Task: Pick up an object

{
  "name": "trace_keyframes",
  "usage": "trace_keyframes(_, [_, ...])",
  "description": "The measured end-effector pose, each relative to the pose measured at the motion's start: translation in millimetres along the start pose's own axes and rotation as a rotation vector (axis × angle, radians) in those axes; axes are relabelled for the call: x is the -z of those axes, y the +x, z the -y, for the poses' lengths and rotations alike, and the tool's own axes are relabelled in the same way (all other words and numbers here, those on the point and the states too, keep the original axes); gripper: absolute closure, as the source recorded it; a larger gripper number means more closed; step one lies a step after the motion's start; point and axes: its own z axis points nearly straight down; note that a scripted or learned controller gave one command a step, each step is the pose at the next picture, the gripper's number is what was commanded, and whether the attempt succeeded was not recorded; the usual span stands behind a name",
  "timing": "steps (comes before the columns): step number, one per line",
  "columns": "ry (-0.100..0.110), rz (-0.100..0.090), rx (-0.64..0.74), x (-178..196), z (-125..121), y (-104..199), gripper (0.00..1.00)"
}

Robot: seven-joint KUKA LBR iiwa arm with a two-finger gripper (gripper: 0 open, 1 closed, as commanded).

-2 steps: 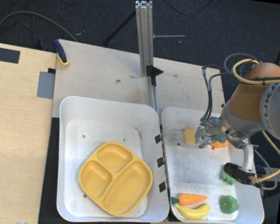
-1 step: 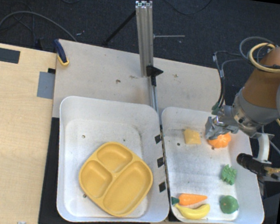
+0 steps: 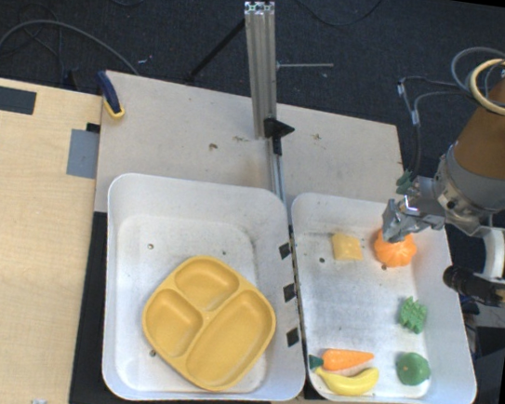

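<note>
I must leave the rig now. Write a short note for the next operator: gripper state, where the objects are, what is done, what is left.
Gripper: low over the orange fruit in the right bin, at its far end; grasp not confirmed.
Other objects in that bin: yellow block, green piece, green ball, carrot, banana.
Left bin: yellow divided plate.
Done: approach. Left: grasp and lift.

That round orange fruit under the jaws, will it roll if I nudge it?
Probably: the round orange toy fruit looks near-spherical and sits free on the flat floor of the right white bin. Its smooth curve may slip from the gripper. It looks rigid, likely light plastic.
</note>
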Motion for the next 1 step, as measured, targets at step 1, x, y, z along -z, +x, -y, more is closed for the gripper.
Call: trace_keyframes(1, [0.005, -0.003, 0.003, 4.6, 14.8, 55.1, 1.00])
